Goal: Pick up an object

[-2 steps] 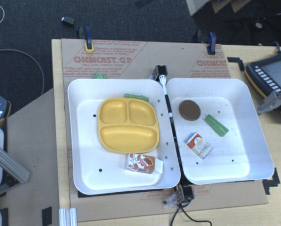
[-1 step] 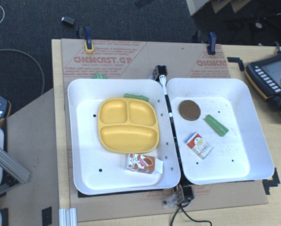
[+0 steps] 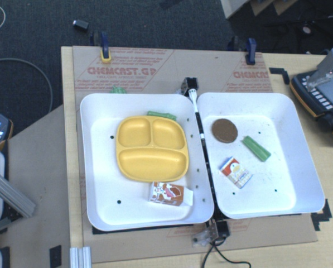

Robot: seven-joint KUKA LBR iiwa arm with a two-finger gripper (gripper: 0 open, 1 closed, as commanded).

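Candidate objects: the disc (image 3: 225, 130), green block (image 3: 256, 148) and carton (image 3: 235, 172) lie apart in the right bin (image 3: 300, 149). Gripper state: cannot tell. Risk: the flat disc and carton offer little height, so a descent may close above them or slip off.

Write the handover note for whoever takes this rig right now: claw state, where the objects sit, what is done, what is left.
Claw: nothing to report on its state from the camera view.
Left bin: yellow divided plate, a green piece at its far rim, a printed packet at its near edge.
Right bin: brown disc, green block, small red and white carton, all lying apart from one another.
Done: nothing lifted; every object rests in a bin.
Left: choose one object, grasp it and raise it.
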